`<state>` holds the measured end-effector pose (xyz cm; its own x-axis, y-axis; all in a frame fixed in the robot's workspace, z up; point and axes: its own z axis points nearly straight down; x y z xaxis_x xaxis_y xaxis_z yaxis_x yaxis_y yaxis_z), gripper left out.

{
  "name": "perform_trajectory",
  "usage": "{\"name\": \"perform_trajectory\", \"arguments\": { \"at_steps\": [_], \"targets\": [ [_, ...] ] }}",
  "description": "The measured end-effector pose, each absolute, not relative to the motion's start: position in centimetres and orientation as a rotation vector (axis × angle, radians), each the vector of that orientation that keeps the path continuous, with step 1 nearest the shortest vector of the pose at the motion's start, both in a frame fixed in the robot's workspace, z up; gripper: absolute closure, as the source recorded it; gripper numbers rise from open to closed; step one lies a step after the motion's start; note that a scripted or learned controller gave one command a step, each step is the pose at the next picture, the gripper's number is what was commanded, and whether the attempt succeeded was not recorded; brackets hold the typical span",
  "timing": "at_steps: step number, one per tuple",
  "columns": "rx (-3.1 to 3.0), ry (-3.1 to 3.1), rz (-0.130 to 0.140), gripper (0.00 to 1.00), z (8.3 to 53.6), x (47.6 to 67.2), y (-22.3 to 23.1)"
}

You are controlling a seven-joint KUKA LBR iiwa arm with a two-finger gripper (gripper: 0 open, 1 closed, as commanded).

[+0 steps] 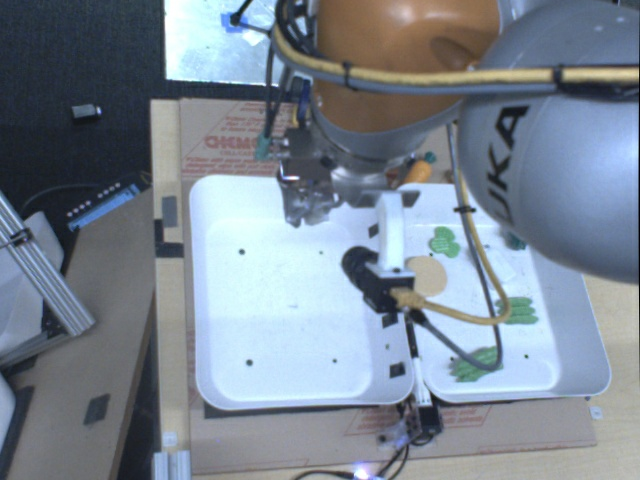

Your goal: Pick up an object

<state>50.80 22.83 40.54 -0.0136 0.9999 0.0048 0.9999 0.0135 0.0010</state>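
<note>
Looking down on the bench:
Bench: a cardboard sheet with red print lies under two shallow white bins; dark floor behind, an aluminium frame at the left.
Arm: the grey KUKA arm with its orange band covers the top and right, with a yellow cable running along it.
Left bin: bare white floor with small dark holes.
Right bin: green pieces and a tan round disc lie here.
Gripper: hangs over the left bin's far edge; whether its jaws are parted or closed, I cannot tell.
Objects versus gripper: all lie in the right bin, well apart from it.
</note>
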Motion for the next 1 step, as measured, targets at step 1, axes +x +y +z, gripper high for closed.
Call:
{"name": "perform_trajectory", "arguments": {
  "at_steps": [1],
  "targets": [
    [-2.223, -2.225, -0.008, 1.00, 42.31, 57.04, 23.42]
  ]
}}
